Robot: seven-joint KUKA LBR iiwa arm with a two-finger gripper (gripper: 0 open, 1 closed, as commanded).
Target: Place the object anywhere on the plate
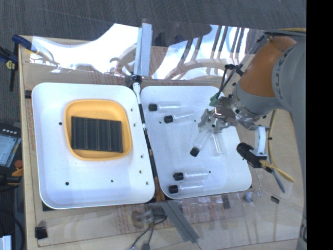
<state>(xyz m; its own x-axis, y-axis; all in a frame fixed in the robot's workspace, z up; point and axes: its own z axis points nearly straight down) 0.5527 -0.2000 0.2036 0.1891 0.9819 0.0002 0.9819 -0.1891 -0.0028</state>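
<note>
- My claw [214, 123] hung low in the right bin [229, 178], centre-right of frame; I could not tell whether it gripped the clear tube [202, 141] slanting beneath it
- The yellow plate [96, 110], left of centre, carried no tube; the transfer remained undone

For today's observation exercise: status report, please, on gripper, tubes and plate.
Gripper low over right bin, at a black-capped tube; grasp unconfirmed. Four more tubes lie in that bin. Yellow plate in left bin, dark ridged insert on it.
</note>
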